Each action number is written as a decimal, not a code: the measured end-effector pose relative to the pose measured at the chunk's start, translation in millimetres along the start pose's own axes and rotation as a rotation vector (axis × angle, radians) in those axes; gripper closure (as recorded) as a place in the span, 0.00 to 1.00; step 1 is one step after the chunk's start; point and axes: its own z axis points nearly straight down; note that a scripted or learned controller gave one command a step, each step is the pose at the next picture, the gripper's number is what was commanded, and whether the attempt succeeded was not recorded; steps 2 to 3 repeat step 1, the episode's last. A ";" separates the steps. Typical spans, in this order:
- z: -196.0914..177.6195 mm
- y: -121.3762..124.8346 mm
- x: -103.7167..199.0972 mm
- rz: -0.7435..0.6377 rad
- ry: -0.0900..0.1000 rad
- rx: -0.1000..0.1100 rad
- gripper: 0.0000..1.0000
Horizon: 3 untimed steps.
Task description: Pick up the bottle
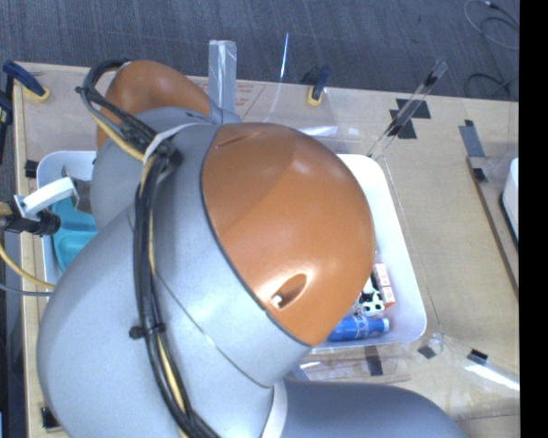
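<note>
The grey arm with its large orange cap (288, 226) covers most of both bins. At the right bin's near right corner a blue bottle (358, 327) lies on its side, partly hidden under the arm. Just above it sits a small box with red and black print (377, 292). The arm blocks the gripper from sight.
The right white bin (402, 245) shows its right wall and near corner. The left bin (50, 167) shows its far left corner, with a light blue object (73, 235) inside. Black cables (146, 245) run along the arm. Clamps and tape sit on the wooden bench (457, 199).
</note>
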 end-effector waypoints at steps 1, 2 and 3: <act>7.7 -5.4 71.7 -0.044 0.002 0.001 0.00; 7.7 -5.4 71.7 -0.044 0.002 0.001 0.00; 7.7 -5.4 71.7 -0.044 0.002 0.001 0.00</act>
